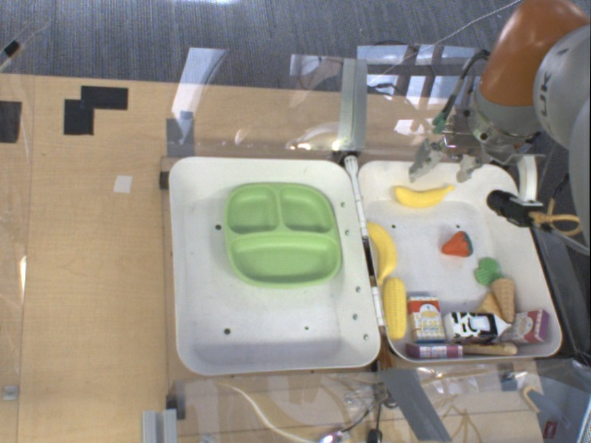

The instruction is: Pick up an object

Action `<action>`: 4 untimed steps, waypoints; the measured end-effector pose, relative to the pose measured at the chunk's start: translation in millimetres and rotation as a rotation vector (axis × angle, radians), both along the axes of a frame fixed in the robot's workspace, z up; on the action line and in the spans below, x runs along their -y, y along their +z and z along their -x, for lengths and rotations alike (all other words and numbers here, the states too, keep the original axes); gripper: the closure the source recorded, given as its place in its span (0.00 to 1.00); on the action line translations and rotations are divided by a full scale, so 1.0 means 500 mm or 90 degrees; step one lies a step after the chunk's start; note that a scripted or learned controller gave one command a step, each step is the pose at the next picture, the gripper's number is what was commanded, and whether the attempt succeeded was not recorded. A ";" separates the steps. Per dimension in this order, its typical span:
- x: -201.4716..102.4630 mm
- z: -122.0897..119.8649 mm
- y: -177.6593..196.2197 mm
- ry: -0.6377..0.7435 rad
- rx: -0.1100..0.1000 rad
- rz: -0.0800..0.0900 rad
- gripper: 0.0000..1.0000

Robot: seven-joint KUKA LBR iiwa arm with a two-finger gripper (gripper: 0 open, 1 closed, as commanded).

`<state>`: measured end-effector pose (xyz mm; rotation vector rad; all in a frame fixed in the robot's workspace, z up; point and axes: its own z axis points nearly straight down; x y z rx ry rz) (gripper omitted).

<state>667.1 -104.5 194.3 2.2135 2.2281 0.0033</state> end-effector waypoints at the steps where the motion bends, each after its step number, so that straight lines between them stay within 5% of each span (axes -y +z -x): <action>1: -0.096 -0.006 -0.020 -0.049 0.001 0.000 0.00; 2: -0.063 -0.006 -0.018 -0.068 0.002 0.000 0.00; 3: -0.094 -0.006 -0.021 0.030 0.001 0.001 0.00; 4: -0.002 -0.008 -0.193 0.123 0.003 0.001 0.00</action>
